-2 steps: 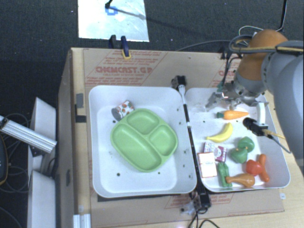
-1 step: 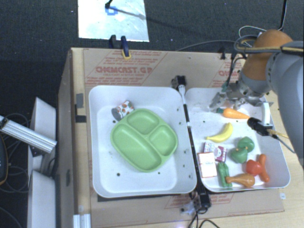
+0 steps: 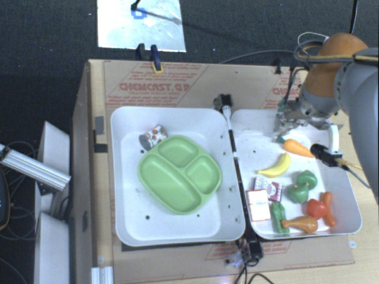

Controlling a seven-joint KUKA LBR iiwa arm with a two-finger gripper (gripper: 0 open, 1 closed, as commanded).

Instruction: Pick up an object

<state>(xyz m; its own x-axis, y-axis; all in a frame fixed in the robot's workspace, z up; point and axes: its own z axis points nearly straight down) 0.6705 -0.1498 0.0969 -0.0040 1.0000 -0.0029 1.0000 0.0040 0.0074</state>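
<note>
From above we see a tabletop (image 3: 172, 81) carrying two white bins. The left bin (image 3: 127, 176) holds a green divided plate (image 3: 179, 173) and a small cup (image 3: 153, 137). In the right bin (image 3: 349, 209), the pincer (image 3: 288, 125) hangs just above a carrot (image 3: 297, 148), near a banana (image 3: 275, 167); we cannot tell its opening or whether it grips anything.

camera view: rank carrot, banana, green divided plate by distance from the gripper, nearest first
From the gripper, at the right bin's far end:
1. carrot, just below the gripper, right bin.
2. banana, mid right bin, nearer the divider.
3. green divided plate, left bin's centre.
</note>
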